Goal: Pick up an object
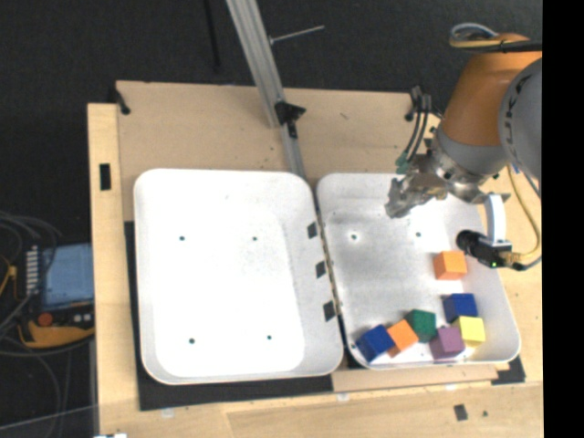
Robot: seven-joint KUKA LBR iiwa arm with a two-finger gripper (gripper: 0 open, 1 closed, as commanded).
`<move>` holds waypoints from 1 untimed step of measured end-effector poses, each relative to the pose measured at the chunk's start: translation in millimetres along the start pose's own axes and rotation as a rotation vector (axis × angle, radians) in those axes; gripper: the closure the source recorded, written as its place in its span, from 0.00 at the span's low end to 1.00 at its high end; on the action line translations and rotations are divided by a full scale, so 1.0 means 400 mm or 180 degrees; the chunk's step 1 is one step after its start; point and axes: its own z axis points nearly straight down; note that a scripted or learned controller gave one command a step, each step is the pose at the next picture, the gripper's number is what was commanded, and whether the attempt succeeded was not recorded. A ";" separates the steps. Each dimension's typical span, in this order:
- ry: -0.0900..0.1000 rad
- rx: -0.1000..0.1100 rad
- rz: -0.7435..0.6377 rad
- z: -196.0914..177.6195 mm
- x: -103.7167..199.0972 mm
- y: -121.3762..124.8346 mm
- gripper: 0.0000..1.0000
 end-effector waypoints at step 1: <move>0.0001 0.0021 -0.0008 -0.001 0.119 -0.056 1.00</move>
